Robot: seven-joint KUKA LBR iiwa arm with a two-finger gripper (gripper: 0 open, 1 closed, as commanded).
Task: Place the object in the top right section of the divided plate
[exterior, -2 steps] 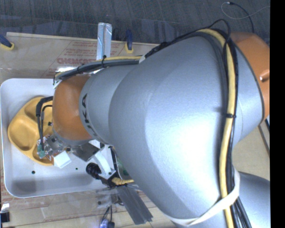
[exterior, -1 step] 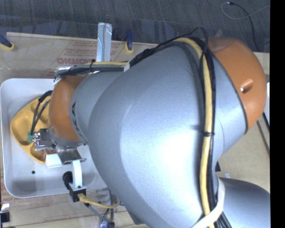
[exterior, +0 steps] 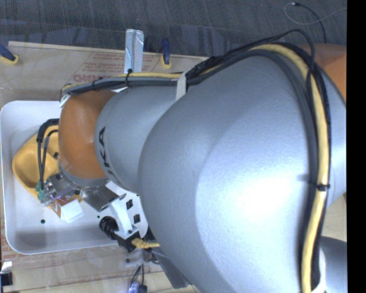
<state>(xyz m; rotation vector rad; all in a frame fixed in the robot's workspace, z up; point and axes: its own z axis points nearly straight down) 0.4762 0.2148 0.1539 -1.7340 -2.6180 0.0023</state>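
1. The arm (exterior: 232,182) covers most of the camera view. Its orange-banded wrist hangs low over the white bin (exterior: 12,118).
2. The pincer (exterior: 56,195) sits under the wrist amid black cables (exterior: 44,145). Whether it is spread, pressed together or pinching something cannot be told, as the wrist hides it.
3. A yellow plate (exterior: 25,163), likely the divided plate, lies in the bin just beside the pincer, on the side away from the arm. Its sections are not readable.
4. A small white-and-brown piece (exterior: 70,211) lies close under the pincer, toward the bin's near wall. It may be the task's object or part of the tool; this cannot be settled. Contact cannot be judged.
5. Risk: a release into the wrong section, since the plate's dividers are screened by the wrist.
6. Risk: the low wrist or cables could nudge the plate and shift the target.
7. Risk: an empty grasp would go unnoticed from this angle.
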